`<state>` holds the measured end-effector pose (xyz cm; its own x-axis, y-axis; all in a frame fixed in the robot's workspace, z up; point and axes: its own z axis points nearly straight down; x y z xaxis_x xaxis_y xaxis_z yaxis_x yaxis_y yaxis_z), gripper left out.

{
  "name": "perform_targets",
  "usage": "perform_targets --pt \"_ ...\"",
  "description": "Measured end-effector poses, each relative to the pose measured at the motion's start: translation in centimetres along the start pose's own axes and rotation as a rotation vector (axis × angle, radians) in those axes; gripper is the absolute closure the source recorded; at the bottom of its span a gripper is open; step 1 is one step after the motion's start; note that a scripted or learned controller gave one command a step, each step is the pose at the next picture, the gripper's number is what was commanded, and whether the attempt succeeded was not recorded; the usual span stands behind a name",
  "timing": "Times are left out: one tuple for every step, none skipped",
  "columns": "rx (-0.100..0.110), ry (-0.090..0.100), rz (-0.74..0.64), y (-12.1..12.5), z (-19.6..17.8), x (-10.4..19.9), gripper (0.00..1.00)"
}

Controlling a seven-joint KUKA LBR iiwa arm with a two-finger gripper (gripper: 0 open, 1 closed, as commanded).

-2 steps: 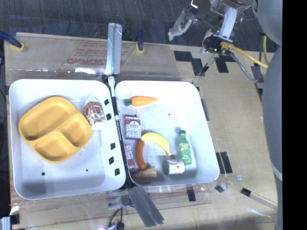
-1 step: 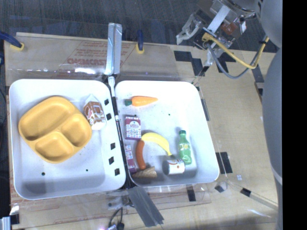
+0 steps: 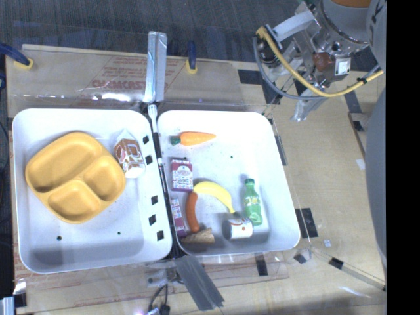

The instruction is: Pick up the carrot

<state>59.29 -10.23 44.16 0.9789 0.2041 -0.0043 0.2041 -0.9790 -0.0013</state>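
The carrot (image 3: 195,138), orange with a small green top at its left end, lies flat near the far wall of the right bin (image 3: 279,176). My gripper (image 3: 303,110) hangs at the upper right, outside that bin and beyond its far right corner, well to the right of the carrot. Cables and the wrist housing crowd around it. Nothing shows between its fingers.
In the right bin lie a dark red carton (image 3: 182,174), a banana (image 3: 215,193), a sausage (image 3: 193,211), a green bottle (image 3: 252,202), a small can (image 3: 237,228) and a brown piece (image 3: 199,237). The left bin (image 3: 39,254) bears a yellow divided plate (image 3: 73,176) and a small packet (image 3: 129,155).
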Motion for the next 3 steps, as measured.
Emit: perform_targets --pt "0.002 0.000 -0.009 -0.1 0.0 -4.3 0.00" --pt "0.003 -0.003 -0.014 -0.1 -0.9 -4.2 1.00" --pt "0.004 -0.002 -0.085 -0.4 0.0 -3.2 1.00"
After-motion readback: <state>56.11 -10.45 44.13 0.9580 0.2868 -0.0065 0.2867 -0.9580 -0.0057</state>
